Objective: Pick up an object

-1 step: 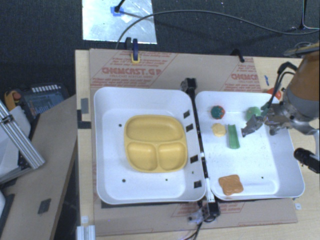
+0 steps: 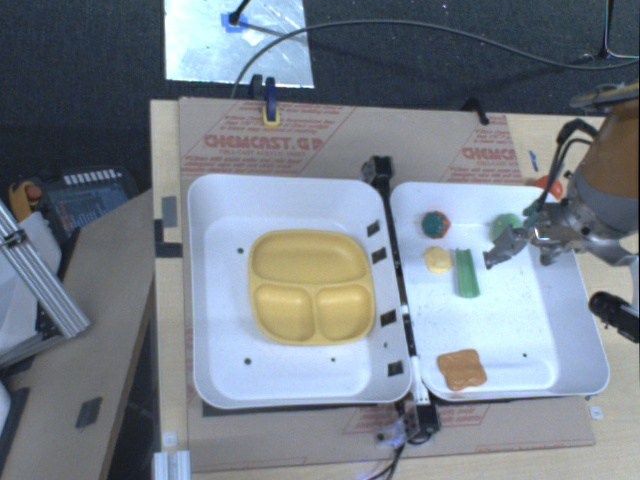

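The right bin [image 2: 570, 318] holds several small objects. A teal ball with a red patch [image 2: 435, 224] lies near its back. In front of the ball sit a small yellow lump [image 2: 437, 260] and a green stick [image 2: 466, 273]. An orange-brown toast-shaped piece [image 2: 461, 368] lies near the front edge. A light green object [image 2: 504, 226] is partly covered by the arm. My gripper [image 2: 523, 251] hovers over the right bin's right half, just right of the green stick. It is open, and nothing is between its fingers [image 2: 499, 253].
The left bin [image 2: 215, 298] holds a yellow divided tray [image 2: 308, 286]. A black clip strip [image 2: 392, 268] runs between the bins. Cables cross the dark floor behind the bench, and a grey side table [image 2: 70, 298] stands at the left.
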You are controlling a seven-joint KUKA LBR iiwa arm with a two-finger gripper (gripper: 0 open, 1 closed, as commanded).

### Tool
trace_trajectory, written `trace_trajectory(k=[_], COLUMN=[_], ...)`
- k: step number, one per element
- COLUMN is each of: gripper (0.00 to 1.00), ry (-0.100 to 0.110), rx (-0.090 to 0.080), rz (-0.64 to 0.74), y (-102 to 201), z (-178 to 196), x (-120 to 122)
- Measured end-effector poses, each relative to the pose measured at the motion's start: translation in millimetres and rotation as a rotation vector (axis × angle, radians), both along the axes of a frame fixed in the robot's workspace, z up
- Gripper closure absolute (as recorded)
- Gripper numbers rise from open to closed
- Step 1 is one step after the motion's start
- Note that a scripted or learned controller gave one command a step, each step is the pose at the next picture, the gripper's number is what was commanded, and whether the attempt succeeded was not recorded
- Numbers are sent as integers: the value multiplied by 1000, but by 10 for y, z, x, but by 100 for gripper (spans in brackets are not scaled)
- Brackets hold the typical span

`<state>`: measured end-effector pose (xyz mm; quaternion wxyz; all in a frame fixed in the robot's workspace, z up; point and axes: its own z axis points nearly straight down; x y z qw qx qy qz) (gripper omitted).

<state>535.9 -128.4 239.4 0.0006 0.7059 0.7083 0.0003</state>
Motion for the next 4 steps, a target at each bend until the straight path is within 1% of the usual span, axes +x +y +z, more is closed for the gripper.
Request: trace_trajectory(k=[1, 2, 3, 4], gripper=[0, 0, 0, 100], ry=[3, 4, 5, -2], rx=[1, 1, 1, -1], rz=[-3, -3, -3, -3], y=[-35, -83, -173, -173], z=[-441, -872, -1430, -1294], x=[-59, -56, -98, -78])
